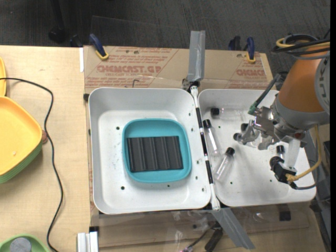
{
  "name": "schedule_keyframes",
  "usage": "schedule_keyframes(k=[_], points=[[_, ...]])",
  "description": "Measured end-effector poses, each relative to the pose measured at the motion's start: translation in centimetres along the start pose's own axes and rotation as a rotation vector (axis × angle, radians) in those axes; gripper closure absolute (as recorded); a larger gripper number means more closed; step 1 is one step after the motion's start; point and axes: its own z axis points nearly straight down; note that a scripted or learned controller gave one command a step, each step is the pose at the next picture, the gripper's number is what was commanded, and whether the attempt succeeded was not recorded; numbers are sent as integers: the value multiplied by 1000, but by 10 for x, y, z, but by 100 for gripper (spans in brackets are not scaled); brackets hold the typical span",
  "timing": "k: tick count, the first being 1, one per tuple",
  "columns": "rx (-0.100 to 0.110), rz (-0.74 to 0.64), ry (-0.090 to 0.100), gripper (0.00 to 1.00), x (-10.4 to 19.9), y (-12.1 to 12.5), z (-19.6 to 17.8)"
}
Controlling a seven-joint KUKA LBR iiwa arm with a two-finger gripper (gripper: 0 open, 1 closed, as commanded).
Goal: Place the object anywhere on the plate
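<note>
where bins meet: three vials (223,163), one plate (156,151).

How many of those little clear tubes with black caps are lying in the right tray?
3 that I can make out: one tube against the left wall, one angled beside it, one near the top. The arm may hide others.

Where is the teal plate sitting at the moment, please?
In the camera view, the teal plate lies flat in the middle of the left white bin, across the divider from the right bin with its clear vials.
</note>
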Motion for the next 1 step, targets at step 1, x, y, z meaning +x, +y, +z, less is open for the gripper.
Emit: schedule_keyframes(k=[1], points=[[0,0,0,0,0,0,0]])
